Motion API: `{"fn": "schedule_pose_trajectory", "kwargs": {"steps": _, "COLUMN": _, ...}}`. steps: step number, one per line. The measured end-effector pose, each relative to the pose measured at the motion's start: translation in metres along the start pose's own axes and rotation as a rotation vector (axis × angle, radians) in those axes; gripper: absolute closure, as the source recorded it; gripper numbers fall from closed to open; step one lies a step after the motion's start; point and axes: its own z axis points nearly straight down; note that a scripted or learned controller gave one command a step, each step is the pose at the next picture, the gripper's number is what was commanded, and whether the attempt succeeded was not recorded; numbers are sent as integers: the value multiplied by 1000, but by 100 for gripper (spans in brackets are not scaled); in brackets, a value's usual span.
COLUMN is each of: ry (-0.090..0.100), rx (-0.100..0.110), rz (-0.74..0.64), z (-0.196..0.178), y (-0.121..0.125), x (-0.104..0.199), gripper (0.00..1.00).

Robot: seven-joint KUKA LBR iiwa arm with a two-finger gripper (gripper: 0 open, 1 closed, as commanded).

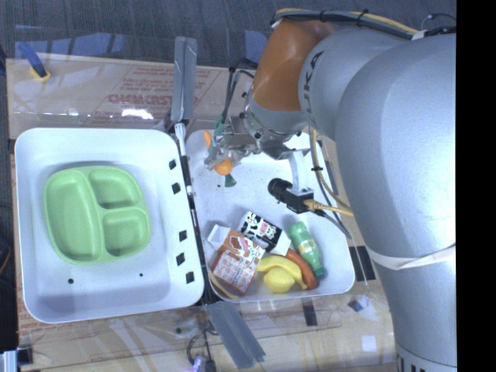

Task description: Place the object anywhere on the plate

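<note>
The green plate (97, 211), with three compartments, lies in the left bin (46, 301). My gripper (223, 155) hangs over the back left corner of the right bin (337, 281), close to the divider between the bins. It is shut on a small orange object (224, 167), which shows between and just under the fingertips. The plate is well to the left of the gripper and nothing lies on it.
At the front of the right bin lie a cow-patterned box (260, 229), a snack packet (239, 262), a yellow fruit (279, 273), a green bottle (307, 246) and a carrot (304, 273). A black cable plug (288, 194) hangs over the bin's middle.
</note>
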Motion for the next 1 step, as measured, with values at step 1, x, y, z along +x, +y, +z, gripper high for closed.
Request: {"fn": "schedule_pose_trajectory", "kwargs": {"steps": 1, "ry": -1, "rx": 0, "rz": -165, "z": 1, "y": -61, "x": 98, "gripper": 100}}
